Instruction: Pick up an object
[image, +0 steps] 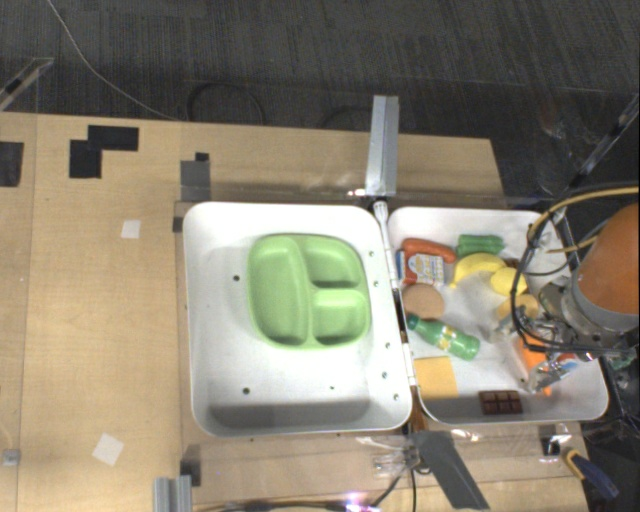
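The right bin (590, 405) holds several small objects. Along its far side lie a red and white packet (425, 265), a green piece (480, 244) and a yellow banana (482, 268). Nearer are a brown round item (424, 301), a green bottle (445, 338) lying on its side, a tan square (436, 377) and a dark chocolate bar (500, 403). My gripper (545, 362) is low at the bin's right side, over a small orange object (530, 356). The arm and its cables hide how the gripper stands.
The left bin (215, 400) holds a green divided plate (305, 290). A metal post (384, 145) stands at the far end of the divider between the bins. The arm's orange band (612, 265) overhangs the right bin's right edge.
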